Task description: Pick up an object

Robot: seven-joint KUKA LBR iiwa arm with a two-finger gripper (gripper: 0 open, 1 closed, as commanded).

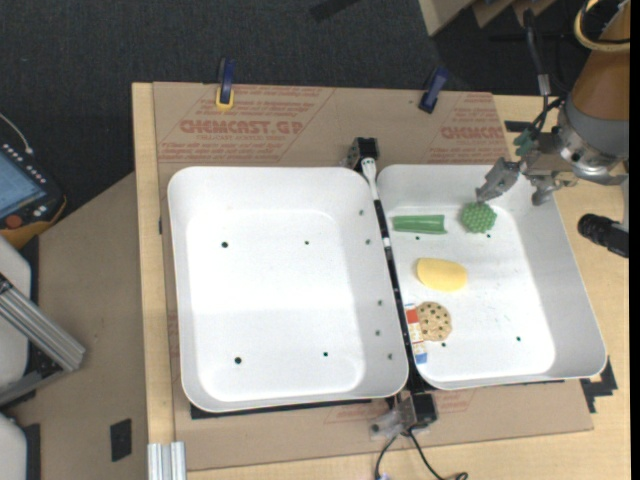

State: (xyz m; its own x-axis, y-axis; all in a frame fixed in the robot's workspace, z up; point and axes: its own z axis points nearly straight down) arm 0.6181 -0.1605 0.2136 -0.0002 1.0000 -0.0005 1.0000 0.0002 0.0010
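Two shallow white plastic bins are set side by side on a brown cardboard sheet point(300, 108) printed with red lettering. The left bin point(200, 368) holds nothing but four small dark dots on its floor. The right bin point(560, 308) holds four objects: a knobbly round green ball point(478, 217), a flat green rectangular bar point(418, 224), a smooth yellow oval piece point(441, 275) and a round speckled tan cookie-like disc point(432, 319).

The green ball lies towards the far side of the right bin, just beside the right end of the green bar. The yellow oval lies nearer the camera, apart from both. The cookie-like disc lies nearer still, close to the bin's left wall, touching a small red, white and blue item point(414, 330) (too small to be identified).

The grey two-finger gripper point(521, 182) is seen at the far right corner of the right bin, just above and to the right of the green ball. Its fingers are spread apart and nothing is held between them; one finger point(494, 181) slants down towards the ball, and contact cannot be made out.

Two blue clamps point(226, 82) are fixed at the far edge of the cardboard. A black clip point(363, 152) sits where the bins meet at the far side, and another point(418, 408) at the near side.
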